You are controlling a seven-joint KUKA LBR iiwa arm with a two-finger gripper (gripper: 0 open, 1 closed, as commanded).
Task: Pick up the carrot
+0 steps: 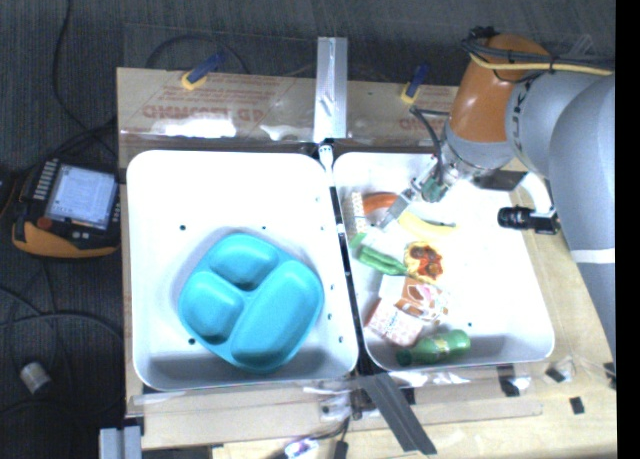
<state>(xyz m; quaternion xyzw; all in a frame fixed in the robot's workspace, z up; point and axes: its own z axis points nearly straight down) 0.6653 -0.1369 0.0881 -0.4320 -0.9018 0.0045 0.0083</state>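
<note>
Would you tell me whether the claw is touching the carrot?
Cannot tell: in the camera view the claw overlaps the carrot's right end, without plain contact or gap.

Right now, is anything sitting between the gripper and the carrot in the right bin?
Nothing visible does. The gripper hangs over the far end of the right white bin, and the orange carrot lies just beside it toward the divider, uncovered, with the other toy foods lying nearer the camera.

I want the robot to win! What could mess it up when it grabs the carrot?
Two things might. The carrot lies close to the right bin's left wall, with other items packed nearby, so the end effector could bump the wall or nudge the green vegetable. The carrot is also partly hidden, so the end effector may close on too little and slip.
</note>
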